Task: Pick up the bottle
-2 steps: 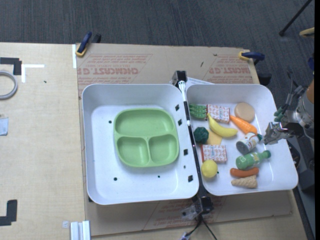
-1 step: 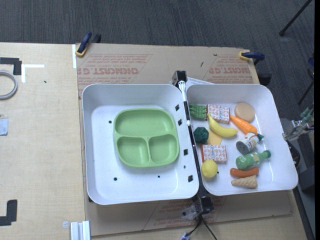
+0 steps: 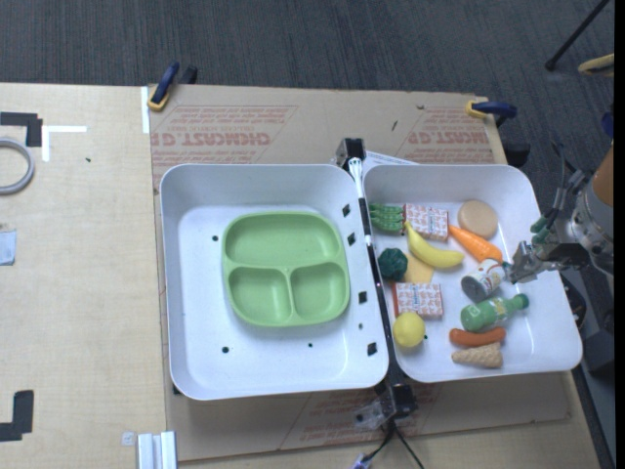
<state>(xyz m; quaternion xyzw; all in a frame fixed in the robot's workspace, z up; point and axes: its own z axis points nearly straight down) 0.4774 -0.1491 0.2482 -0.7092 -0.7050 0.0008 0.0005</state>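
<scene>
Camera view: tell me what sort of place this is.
Probably a robot test bench in a lab, not a kitchen. Two white bins sit on cardboard clamped to a wooden bench; one holds a green divided tray, the other toy food and a green bottle, with the gripper at its right edge.

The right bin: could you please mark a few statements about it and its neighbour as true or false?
1. The green bottle lies on its side in the right bin. True.
2. The green divided plate sits in the right bin. False: it sits in the left bin.
3. The banana lies beside the broccoli. True.
4. The gripper holds the bottle. False: the bottle lies apart from it, below it in the view.
5. The lemon rests on the plate. False: it is in the right bin.
</scene>
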